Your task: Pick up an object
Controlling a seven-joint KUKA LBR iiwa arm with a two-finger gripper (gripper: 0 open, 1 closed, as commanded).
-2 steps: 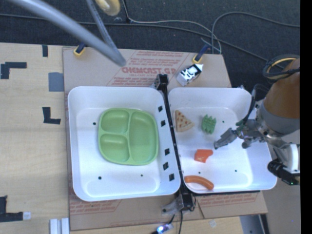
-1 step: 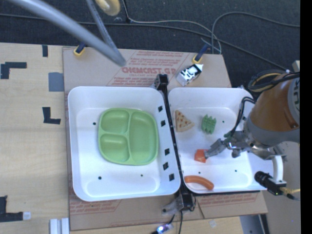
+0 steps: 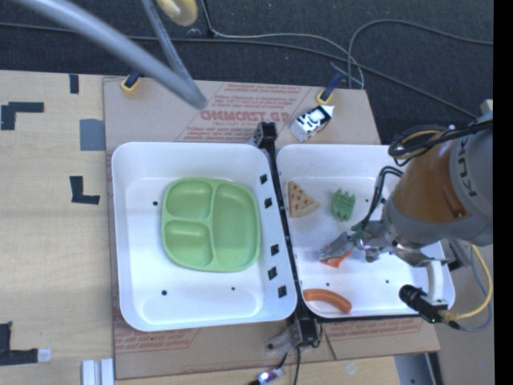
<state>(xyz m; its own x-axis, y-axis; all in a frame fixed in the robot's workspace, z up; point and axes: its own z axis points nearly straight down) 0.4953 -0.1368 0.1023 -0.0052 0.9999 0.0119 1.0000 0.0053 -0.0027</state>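
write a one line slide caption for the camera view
KUKA arm's hand low in the right bin beside a small red piece, pizza slice and hot dog nearby; green tray in left bin.

Bench surface and dark floor, seen from above.

A wooden benchtop [image 3: 48, 215] marked with black tape pieces [image 3: 80, 191] is covered by a printed cardboard sheet [image 3: 240, 111]. Beyond it, dark carpet [image 3: 361, 6] is crossed by thin cables [image 3: 401, 34]. Bright, even light is cast over everything.
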